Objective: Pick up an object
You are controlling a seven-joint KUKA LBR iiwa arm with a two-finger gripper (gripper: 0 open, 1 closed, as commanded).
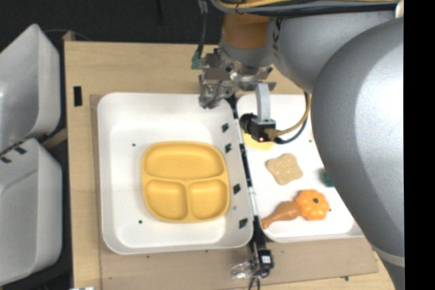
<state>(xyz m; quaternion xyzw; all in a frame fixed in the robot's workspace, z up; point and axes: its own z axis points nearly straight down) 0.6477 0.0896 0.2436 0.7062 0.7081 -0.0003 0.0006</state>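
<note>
My gripper (pixel 216 93) hangs over the far end of the rim between the two bins, under the orange band of the arm. A yellow plate with three compartments (pixel 184 180) lies flat in the middle of the left bin (pixel 119 139). In the right bin (pixel 306 231) lie a tan piece shaped like toast (pixel 283 168) and, nearer the front, an orange pumpkin with a tan stem-like piece beside it (pixel 304 207). The gripper is well behind all three and touches none of them.
The grey arm covers the right bin's far and right parts. A small teal thing (pixel 326 179) peeks out at the arm's edge. White moulded parts (pixel 24 85) stand left of the bench. A small metal clip (pixel 250 267) sits at the front edge.
</note>
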